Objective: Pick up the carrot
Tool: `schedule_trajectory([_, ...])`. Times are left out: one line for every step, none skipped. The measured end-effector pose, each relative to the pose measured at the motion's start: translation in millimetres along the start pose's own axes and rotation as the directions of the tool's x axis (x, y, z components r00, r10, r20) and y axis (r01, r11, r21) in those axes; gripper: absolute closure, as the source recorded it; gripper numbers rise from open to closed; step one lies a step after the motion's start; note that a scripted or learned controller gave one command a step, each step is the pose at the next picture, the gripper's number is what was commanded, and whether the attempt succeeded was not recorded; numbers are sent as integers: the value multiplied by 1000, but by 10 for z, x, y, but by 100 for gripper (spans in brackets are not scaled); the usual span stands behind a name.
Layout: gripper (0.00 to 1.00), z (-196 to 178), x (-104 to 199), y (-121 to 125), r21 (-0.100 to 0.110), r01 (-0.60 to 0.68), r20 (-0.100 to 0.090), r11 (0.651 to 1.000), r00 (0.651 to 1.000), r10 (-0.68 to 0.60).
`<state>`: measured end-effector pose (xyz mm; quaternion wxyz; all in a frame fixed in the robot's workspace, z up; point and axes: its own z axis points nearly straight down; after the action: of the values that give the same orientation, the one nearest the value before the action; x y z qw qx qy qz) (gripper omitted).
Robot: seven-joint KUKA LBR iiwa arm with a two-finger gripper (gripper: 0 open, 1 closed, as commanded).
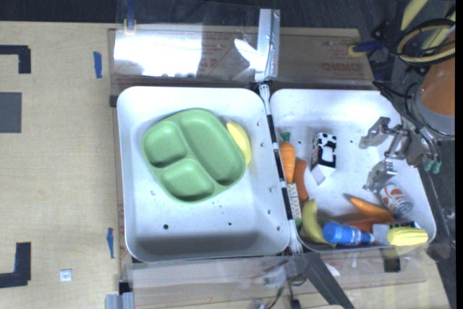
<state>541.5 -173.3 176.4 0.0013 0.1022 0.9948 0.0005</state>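
The hand (387, 155) hangs over the right side of the right bin (347, 101), its metal fingers spread apart with nothing between them, placed as if ready to drop. The carrot (288, 158) lies near the bin's left wall, well apart from the hand; a second orange piece (370, 208) lies closer, just below it, beside a blue bottle (346, 234)

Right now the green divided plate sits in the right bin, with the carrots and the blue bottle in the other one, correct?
Not quite. The camera view shows the green divided plate in the left bin. The carrots and the blue bottle lie in the other one, the right bin.
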Motion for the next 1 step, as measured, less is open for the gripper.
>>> schedule_trajectory([0, 501, 98, -198, -1, 442, 0, 897, 897, -442])
